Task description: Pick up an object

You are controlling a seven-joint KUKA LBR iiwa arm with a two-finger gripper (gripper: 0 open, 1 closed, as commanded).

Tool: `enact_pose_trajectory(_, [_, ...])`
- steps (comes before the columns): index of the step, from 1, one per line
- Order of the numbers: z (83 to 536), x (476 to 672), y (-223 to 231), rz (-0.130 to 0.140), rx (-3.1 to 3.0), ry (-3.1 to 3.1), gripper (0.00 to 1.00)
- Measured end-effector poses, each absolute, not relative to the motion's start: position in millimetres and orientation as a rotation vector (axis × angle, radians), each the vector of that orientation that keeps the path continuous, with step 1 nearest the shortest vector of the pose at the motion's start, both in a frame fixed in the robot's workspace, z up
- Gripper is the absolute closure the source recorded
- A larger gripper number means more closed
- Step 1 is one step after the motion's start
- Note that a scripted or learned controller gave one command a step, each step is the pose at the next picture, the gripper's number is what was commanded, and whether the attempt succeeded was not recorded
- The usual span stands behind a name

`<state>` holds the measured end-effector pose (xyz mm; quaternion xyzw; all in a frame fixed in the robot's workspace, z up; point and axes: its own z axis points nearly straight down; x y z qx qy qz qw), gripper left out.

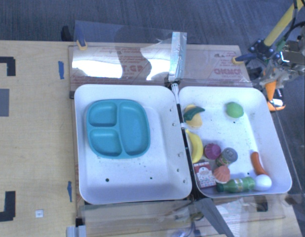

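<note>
Quick status from my bench. My gripper (280, 70) sits up past the far right corner of the right bin (251, 132), outside it, in a jumble of clamps and a yellow bar. Honestly can't tell if it's wide or narrow, that spot is too cluttered. It's well apart from everything in the bins and I see nothing in it.

The pickable stuff is all in the right bin. A green ball (235, 109) sits alone near the far edge. By the left wall there's a yellow and dark green toy (193, 115), and just in front of it a banana (194, 146). Next to the banana is a purple lump (212, 150) with a can (228, 155) touching it on the right. Along the near edge: a red and white box (205, 176), an orange shell (222, 173), a green bottle (236, 185) lying flat and a white egg (263, 182) in the near right corner. A carrot (258, 163) lies by the right wall just behind the egg.

The left bin (157, 172) has a blue divided plate (118, 128) toward its far left.
</note>
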<state>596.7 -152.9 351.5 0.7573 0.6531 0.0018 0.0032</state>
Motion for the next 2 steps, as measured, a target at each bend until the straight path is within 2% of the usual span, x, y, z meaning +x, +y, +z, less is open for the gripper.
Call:
enact_pose_trajectory(1, [242.5,612.2,-100.2,-0.008,2.343,2.103,1.00])
enact_pose_trajectory(2, [399.1,605.3,-108.9,0.009,2.364,2.057,1.00])
